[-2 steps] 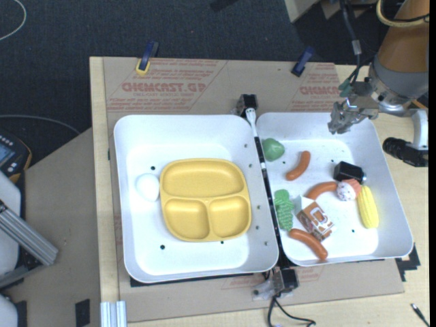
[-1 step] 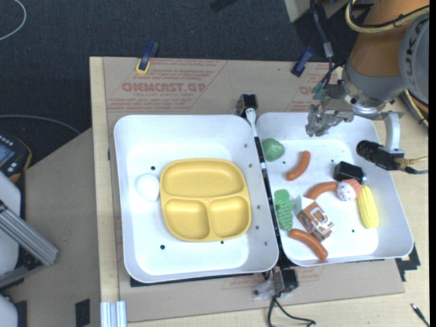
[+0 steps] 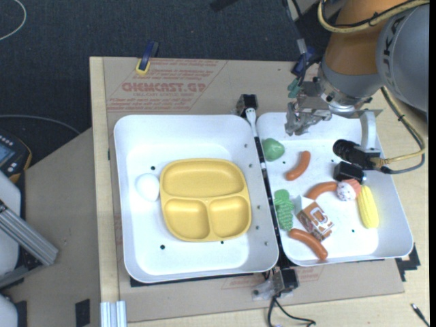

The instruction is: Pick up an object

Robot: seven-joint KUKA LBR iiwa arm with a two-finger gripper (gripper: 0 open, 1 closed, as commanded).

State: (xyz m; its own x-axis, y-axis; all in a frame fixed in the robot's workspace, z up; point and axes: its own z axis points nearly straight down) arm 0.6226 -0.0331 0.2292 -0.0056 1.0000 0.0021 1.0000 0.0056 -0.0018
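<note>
Gripper [image 3: 298, 127] hung over the right bin's [image 3: 392, 240] far edge, near the toy food, apparently before descent; grasp state indeterminable.

The right bin [image 3: 392, 240] holds a scatter of toy food. A small green lump [image 3: 273, 148] sits near its upper left corner, with an orange sausage [image 3: 298, 165] slanting just beside it. Lower down lie a green ridged piece [image 3: 283, 208] along the left wall, a brown-and-white packet [image 3: 317, 221], and another sausage [image 3: 308, 243] by the front edge. A third sausage [image 3: 320, 190], a pale ball [image 3: 347, 192] and a yellow corn cob [image 3: 368, 206] cluster to the right.
</note>
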